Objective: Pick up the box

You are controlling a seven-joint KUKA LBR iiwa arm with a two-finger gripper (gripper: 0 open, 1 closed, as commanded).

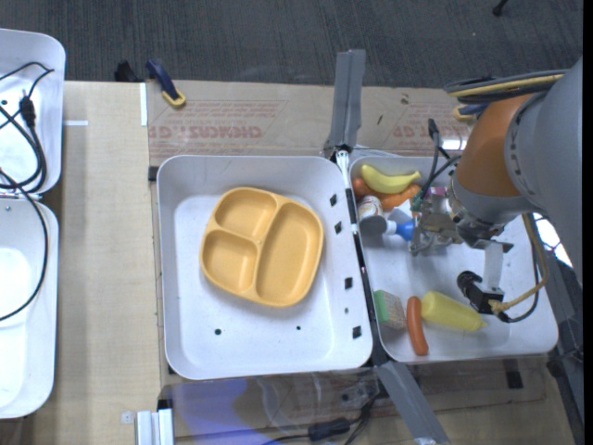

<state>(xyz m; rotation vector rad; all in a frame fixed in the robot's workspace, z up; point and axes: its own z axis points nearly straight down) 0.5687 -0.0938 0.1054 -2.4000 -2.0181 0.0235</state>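
Crowding claw (428, 235): banana (389, 176); bottle (397, 227)

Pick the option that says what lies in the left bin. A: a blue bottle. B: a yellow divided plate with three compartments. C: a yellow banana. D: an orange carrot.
B: the yellow divided plate rests on the floor of the left bin, while the banana sits in the right bin near the arm's gripper.
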